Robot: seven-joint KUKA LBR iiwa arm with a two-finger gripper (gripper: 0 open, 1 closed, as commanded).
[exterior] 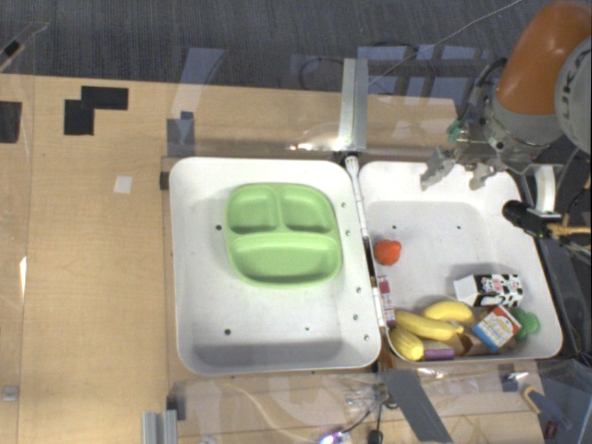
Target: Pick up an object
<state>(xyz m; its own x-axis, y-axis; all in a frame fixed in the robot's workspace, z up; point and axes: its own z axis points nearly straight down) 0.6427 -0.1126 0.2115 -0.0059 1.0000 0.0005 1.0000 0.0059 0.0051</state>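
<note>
Bananas [428, 325] are lying at lower right, looking light, smooth, likely rigid; mid-length is offering the best hold. Gripper [458, 168] is hovering upper right, fingers spread, holding nothing.

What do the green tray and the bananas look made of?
Green tray: likely moulded plastic, matte pale green, one uniform colour with rounded, pressed-in compartments. Bananas: probably plastic toy fruit, smooth and evenly yellow with a slight sheen, no visible spots; real fruit can't be ruled out from this view.
</note>
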